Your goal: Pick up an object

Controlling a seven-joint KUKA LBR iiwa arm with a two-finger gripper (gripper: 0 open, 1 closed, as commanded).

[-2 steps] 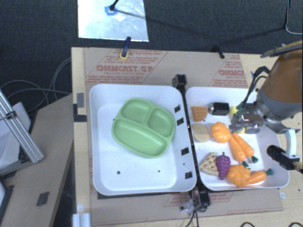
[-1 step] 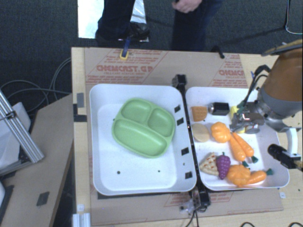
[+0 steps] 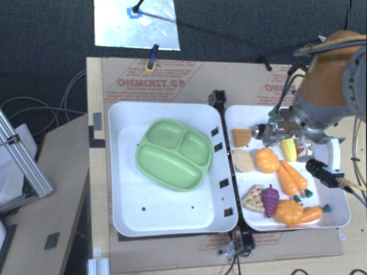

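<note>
White bins [image 3: 123, 171], cardboard bench top [image 3: 189, 79], dark carpet [image 3: 40, 39]

printed board under the bins

the brown board [image 3: 172, 76] beneath the two white bins carried red block lettering; behind the left bin [image 3: 123, 171] it read roughly "chemcast gp", though the slanted, low-detail view left the last letters unsure. a smaller line of red print sat above that word and could not be read. the same red print showed again behind the right bin [image 3: 344, 211], near the arm, cut off and partly hidden, so only a few letters resembling the same brand were visible. more red print ran along the board's front edge below the bins, too small to make out.
</note>
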